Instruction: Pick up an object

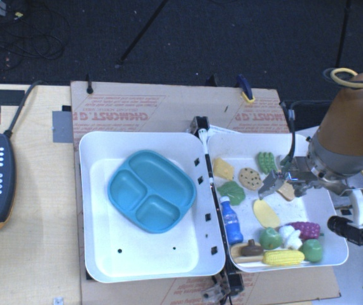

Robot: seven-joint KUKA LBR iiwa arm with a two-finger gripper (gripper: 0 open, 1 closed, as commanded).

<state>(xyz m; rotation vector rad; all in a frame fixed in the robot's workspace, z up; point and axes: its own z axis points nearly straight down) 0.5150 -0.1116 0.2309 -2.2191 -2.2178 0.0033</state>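
While the grey arm (pixel 343 129) is reaching in low from the right, its claw (pixel 281 184) is hanging over the right bin (pixel 337 246), fingers spread fairly wide with nothing between them. Just beside it, a tan, bread-like piece (pixel 287 192) is lying, a flat yellow slice (pixel 266 214) below. A speckled cookie (pixel 250 178) and bumpy corn cob (pixel 283 257) are sitting nearby. A glossy blue divided plate (pixel 151 190) is resting in the left bin (pixel 98 253).

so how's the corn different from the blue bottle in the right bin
The corn is yellow and lies crosswise along the right bin's near edge; the blue bottle lies lengthwise beside the bin's left wall. The corn is crowded against other toy food; the bottle has bare floor on its right. Both lie flat in the same bin, away from the gripper.
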